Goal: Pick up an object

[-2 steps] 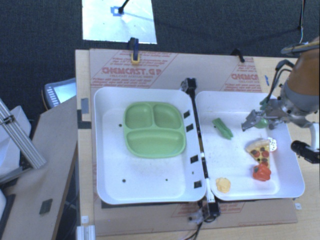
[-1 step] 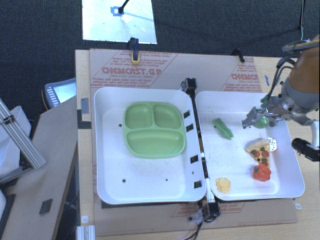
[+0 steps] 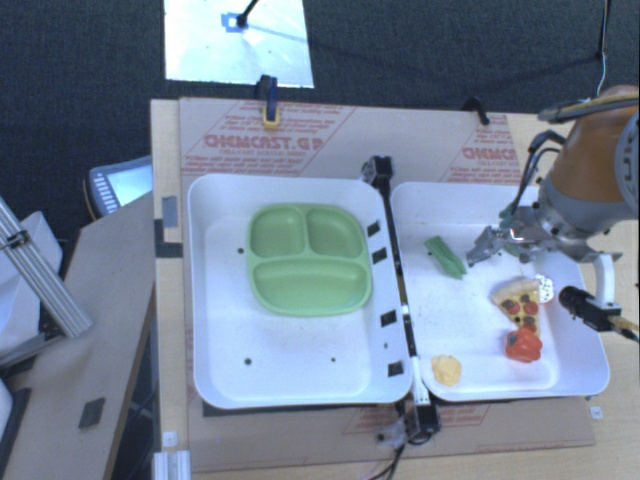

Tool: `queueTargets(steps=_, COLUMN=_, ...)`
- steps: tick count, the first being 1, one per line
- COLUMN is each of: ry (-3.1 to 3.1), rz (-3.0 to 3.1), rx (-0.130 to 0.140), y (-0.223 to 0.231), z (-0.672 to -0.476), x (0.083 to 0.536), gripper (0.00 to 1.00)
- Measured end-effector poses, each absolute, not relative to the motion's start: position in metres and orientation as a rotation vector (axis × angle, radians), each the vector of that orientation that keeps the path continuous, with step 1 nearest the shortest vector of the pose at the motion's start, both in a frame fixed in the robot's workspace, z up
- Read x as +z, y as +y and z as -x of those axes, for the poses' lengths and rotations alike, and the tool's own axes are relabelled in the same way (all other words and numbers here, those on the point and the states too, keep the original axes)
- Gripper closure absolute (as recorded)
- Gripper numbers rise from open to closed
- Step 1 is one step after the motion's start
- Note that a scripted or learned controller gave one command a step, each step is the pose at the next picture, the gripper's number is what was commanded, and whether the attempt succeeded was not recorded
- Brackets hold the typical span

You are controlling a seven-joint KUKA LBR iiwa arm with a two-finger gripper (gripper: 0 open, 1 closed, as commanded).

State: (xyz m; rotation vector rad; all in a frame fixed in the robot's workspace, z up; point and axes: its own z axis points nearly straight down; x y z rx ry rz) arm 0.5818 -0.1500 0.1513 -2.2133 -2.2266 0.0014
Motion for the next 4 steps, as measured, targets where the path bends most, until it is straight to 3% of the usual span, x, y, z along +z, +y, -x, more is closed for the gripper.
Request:
queueTargets(steps=2, ry=-2.226, rz=2.222, rx=-0.008, y=-0.15, z=-0.589, x=0.089, gripper=0.0)
queueTargets(steps=3, ry=-2.232, rz=2.225, rx=-0.01, y=-0.15, z=-0.59, x=0.1, gripper=1.0)
queueTargets(steps=4, ry=-2.226, rz=2.225, rx=-0.005, y=-0.153, z=-0.582, x=0.158, gripper=1.0)
